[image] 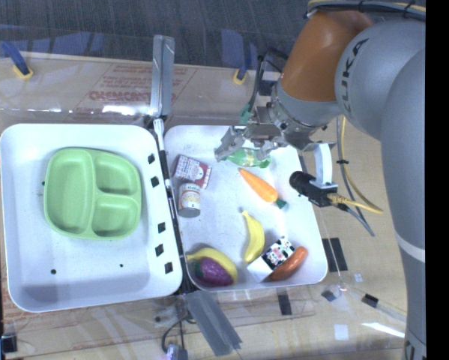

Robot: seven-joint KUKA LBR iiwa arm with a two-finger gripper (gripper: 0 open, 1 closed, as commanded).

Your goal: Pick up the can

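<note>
Grey metal pincer (237,142) at the end of the grey arm with orange band (321,47), reaching in from the right and hanging over the far part of the right white bin (315,227). Directly under it, a crumpled green and clear plastic item (254,158). Released or clenched: cannot tell from this slanted view.

Small silver can with pale label (190,199) close to the left wall of the same right bin, to the left of the pincer and nearer, clearly apart from it. Just on the far side of the can, a flat red and white packet (193,169), touching it or almost.

Right of the can, in the middle of the bin, an orange carrot with green end (258,185). Nearer, a yellow banana (252,236). In the near left corner, a round purple and yellow fruit (213,267). At the near right, a small black and white carton (278,253) touching a red sausage (290,264).

In the left white bin (29,276), a light green divided plate (91,193) with three compartments, lying flat. Under both bins, a pale wooden worktop (359,313).
</note>
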